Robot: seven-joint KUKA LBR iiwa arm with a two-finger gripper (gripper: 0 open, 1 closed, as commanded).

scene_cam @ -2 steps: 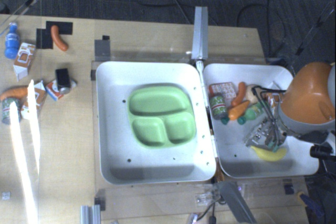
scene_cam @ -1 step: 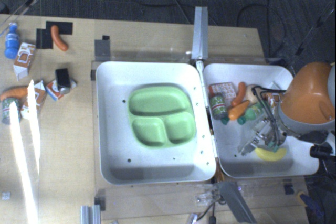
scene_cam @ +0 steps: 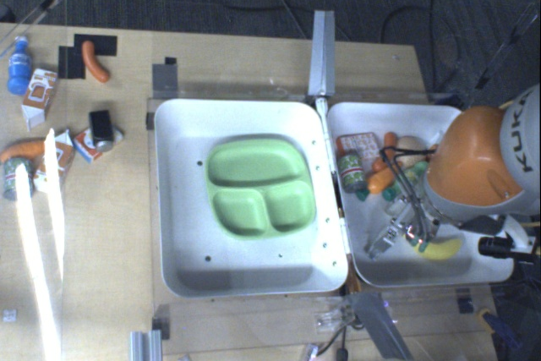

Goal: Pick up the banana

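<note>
The banana (scene_cam: 443,248) is a small yellow piece lying near the front wall of the right bin (scene_cam: 397,270), partly covered by the arm's wrist. My gripper (scene_cam: 396,234) hangs low over the same bin, pointing down and to the left, just left of the banana. Nothing is clearly visible between its tips. The orange band (scene_cam: 473,158) of the arm covers the right half of the bin.
A packet (scene_cam: 360,144), a green bottle (scene_cam: 352,174), an orange carrot-like piece (scene_cam: 382,178) and teal bits (scene_cam: 397,188) crowd the right bin's back left. The left bin (scene_cam: 182,258) holds a green divided tray (scene_cam: 258,186). Small items lie on the bench (scene_cam: 101,224) at far left.
</note>
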